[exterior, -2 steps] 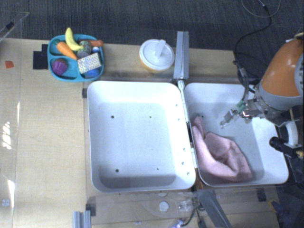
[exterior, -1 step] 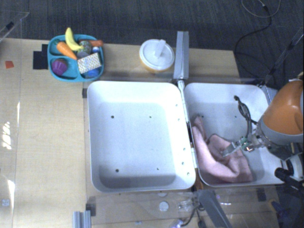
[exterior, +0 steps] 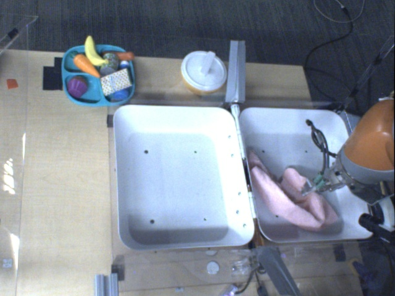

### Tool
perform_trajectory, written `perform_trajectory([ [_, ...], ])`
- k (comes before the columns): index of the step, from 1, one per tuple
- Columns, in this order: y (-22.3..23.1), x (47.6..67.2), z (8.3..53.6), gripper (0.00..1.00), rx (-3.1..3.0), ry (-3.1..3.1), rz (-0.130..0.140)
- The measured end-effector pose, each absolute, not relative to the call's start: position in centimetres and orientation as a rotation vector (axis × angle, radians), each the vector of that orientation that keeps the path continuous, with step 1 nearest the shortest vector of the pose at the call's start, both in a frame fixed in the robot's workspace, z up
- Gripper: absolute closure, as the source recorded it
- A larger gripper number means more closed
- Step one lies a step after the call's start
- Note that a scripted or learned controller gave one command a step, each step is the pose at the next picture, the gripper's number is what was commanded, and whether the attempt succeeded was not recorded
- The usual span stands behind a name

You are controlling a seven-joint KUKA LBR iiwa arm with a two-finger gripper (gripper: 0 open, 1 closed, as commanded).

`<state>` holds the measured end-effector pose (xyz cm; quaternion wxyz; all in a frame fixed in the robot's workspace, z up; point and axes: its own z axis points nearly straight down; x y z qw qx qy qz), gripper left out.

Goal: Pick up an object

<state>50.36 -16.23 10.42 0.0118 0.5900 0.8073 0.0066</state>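
A crumpled pink cloth (exterior: 285, 193) lies in the right bin (exterior: 278, 131), stretching from the bin's left wall toward its front right. My gripper (exterior: 311, 189) is down at the cloth's right part, touching or just above its raised fold. The arm with its orange band (exterior: 370, 142) comes in from the right above the bin's right edge.
The left bin (exterior: 176, 171) stands beside the right one. Behind the bins sit a blue tray of toy food (exterior: 99, 73) and a white lidded cup (exterior: 203, 71). A grey post (exterior: 235, 73) rises between the bins at the back. Cables (exterior: 318, 137) hang near the wrist.
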Motion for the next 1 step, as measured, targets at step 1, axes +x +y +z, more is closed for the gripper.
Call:
perform_trajectory([
  [1, -10.89, 53.77, 18.0, 1.0, 1.925, 2.473, 0.007],
])
